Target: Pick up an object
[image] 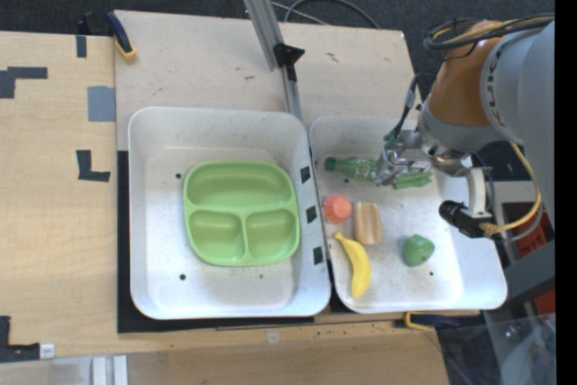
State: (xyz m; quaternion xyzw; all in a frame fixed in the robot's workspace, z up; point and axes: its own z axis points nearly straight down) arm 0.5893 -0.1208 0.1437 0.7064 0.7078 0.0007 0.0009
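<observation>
On the surface (pixel 207 68), the left bin (pixel 149 221) holds a green divided plate (pixel 242 212). The right bin (pixel 469 279) holds a banana (pixel 355 264), green bottle (pixel 353 167), bread roll (pixel 367 223), green pepper (pixel 417 250) and orange ball (pixel 337 209). The pincer (pixel 394 169) sits over the bottle near the bin's far edge; whether it is apart or clamped, I cannot tell.

Crowded right bin (pixel 469 288), bare corners
</observation>
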